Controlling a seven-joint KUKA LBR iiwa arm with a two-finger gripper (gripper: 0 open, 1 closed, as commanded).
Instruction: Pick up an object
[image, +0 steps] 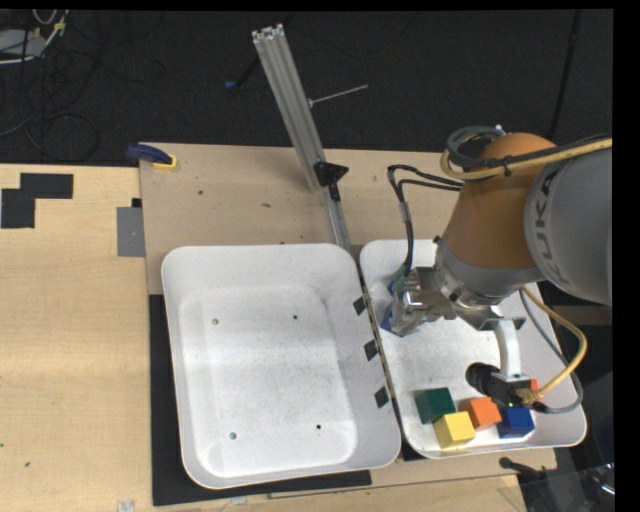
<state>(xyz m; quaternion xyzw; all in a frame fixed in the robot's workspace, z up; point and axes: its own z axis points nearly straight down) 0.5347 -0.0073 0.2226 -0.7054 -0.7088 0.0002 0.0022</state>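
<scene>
The arm (520, 230) reaches in from the right, and its fingers (407, 300) are down in the right bin (445, 350), close to that bin's left wall and in its farther half. The wrist covers them from above, so I cannot tell whether they are apart, together, or clamped on anything. A small patch of blue (392, 327) shows right at their tips, against the bin floor. It is too small and too hidden to tell whether it is a loose thing or part of the robot.

The things to pick lie well apart from the fingers, toward the near right corner of the same bin, in a tight cluster. The green block (434, 403) is the nearest to the fingers. The yellow block (454, 429) lies just beyond it, toward the near rim. The orange block (485, 411) is beside those two, farther out from the fingers, and the blue block (516, 421) is farthest out, next to the orange one.

On the other side of the wall beside the fingers lies the left bin (260, 360), white with a few dark specks. Behind the fingers, a slanted aluminium rail (290, 100) runs up from the worktop (240, 200), with a black clamp (330, 175) on it.
</scene>
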